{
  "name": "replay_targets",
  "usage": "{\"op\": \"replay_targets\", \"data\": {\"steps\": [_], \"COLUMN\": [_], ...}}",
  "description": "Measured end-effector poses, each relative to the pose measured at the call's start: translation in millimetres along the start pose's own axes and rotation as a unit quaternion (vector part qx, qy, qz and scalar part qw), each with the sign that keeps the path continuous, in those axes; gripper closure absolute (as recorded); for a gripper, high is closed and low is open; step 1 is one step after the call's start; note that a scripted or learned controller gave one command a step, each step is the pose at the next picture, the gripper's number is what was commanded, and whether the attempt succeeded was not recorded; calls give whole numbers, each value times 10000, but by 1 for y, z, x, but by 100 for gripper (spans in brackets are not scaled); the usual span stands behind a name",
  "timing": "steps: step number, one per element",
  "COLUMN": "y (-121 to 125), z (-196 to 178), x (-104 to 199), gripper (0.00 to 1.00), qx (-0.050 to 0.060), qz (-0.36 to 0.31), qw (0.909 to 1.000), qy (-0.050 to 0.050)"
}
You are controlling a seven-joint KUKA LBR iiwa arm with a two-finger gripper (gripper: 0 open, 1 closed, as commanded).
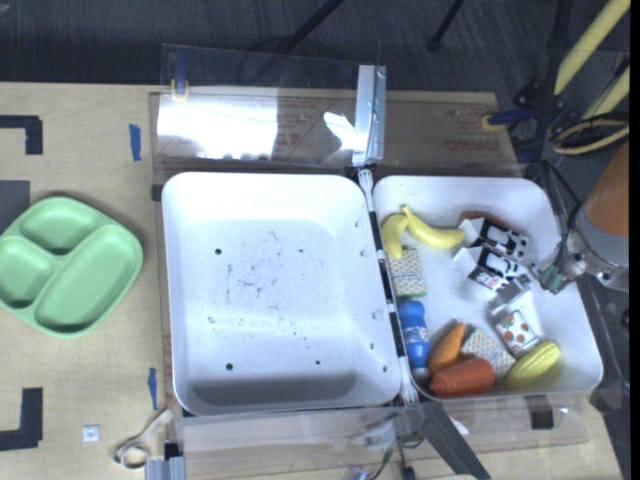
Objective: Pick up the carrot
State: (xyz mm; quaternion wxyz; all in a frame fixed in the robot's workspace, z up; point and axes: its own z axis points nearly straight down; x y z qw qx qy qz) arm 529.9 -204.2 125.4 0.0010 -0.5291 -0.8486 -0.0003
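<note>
the carrot (447, 344) lies near the front of the right bin (575, 313), touching a red vegetable (463, 376) at the very front edge and just beside a blue bottle (413, 334) at the bin's left wall. its long axis runs at a slant, thick end up and right, tip down and left. further back and off to the right, at the bin's right rim, is the gripper (552, 273); i cannot tell how it is set. so the carrot lies left of and nearer than the gripper, with a small printed carton (515, 330) between them. beyond sits a banana (425, 231).
</note>
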Motion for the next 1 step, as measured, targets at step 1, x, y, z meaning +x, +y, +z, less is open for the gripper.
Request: {"op": "replay_targets", "data": {"steps": [1], "y": [46], "z": [-48], "x": [-27], "gripper": [0], "qx": [-12], "qz": [-841], "qw": [9965], "qy": [-18]}}
